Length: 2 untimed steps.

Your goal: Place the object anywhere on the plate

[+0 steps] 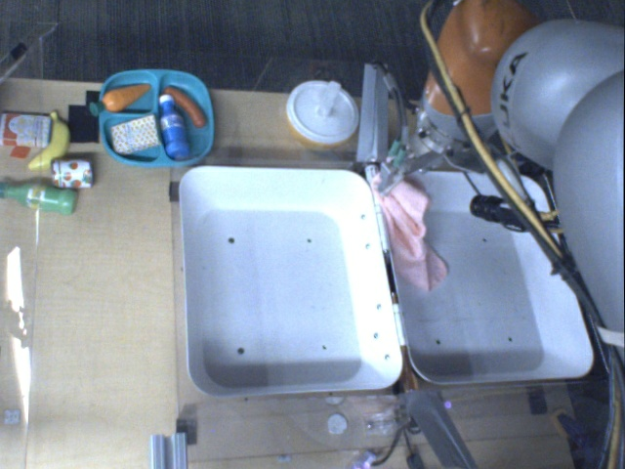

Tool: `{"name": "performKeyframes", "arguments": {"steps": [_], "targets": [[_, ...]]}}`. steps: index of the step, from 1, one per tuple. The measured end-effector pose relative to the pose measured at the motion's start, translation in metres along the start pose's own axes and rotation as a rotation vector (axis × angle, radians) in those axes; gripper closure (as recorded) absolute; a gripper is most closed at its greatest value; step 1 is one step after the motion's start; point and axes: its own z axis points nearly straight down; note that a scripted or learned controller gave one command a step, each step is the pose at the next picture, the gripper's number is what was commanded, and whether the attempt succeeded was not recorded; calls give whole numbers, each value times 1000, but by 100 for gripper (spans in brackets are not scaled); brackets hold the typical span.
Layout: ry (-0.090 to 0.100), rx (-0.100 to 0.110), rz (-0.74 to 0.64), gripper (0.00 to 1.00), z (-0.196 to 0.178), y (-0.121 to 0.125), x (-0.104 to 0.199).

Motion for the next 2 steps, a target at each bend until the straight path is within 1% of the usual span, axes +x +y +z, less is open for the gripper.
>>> {"name": "performKeyframes", "arguments": {"steps": [1, 2], "targets": [[1, -1, -4, 100, -40, 2, 0], [3, -1, -406, 100, -38, 14, 43]]}}
